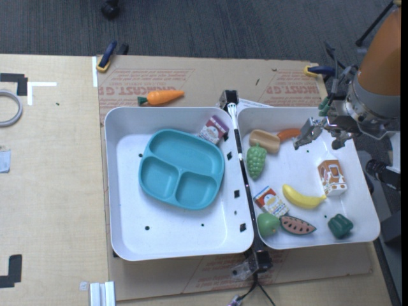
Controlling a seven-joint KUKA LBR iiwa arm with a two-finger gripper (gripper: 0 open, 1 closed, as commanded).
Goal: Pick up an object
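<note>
Figure: a single arm above two bins, shown before any grasp. On the counter [51, 171], behind the left bin [115, 190], a toy carrot [162, 97] lies on cardboard printed with red lettering, upside down in this view and too small to read with certainty. The left bin holds a teal divided plate [182, 171] and, at its back right corner, a small printed packet [213, 130] whose label is illegible.

The right bin [366, 203] carries the candidate objects: green grapes [255, 160], a bread roll [264, 140] with an orange piece [289, 133] just behind it, a small carton [271, 201], a green round fruit [268, 223], a watermelon slice [298, 225], a banana [303, 197], an orange-and-white carton [332, 176] and a green pepper [340, 225]. Print on both cartons cannot be read.

The tool [315, 131] hovers over the back of the right bin, its fingers apparently parted with nothing between them.

Likely failure modes, as judgements: the roll and orange piece lie close together, so a descent there may strike both or push one aside; items near the bin wall leave little finger room; the curved banana may slip from a closing grip.
</note>
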